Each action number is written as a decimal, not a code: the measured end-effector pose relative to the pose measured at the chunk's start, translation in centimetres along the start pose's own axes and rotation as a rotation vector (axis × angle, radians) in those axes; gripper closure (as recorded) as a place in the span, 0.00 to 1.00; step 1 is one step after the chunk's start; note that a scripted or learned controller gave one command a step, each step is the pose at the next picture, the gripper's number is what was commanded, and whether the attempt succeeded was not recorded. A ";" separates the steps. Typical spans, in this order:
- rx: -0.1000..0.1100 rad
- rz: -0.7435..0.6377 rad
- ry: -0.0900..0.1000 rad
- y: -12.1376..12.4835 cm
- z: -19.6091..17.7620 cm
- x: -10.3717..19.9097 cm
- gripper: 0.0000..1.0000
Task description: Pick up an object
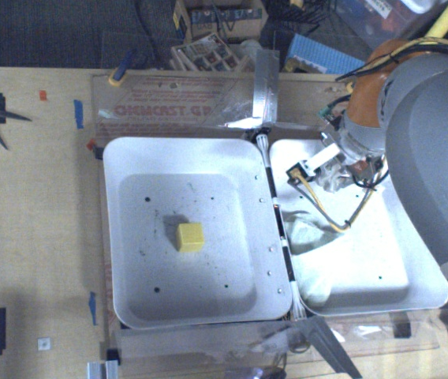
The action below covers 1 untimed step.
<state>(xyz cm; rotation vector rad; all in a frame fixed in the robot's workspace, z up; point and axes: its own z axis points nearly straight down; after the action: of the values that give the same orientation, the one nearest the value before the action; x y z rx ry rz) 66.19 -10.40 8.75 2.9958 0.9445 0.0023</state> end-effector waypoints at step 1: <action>0.004 0.335 -0.004 -2.0 -1.9 -0.6 1.00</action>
<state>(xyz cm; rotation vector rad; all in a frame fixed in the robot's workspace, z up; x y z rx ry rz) 64.57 -9.04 10.67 3.1145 0.4323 -0.0057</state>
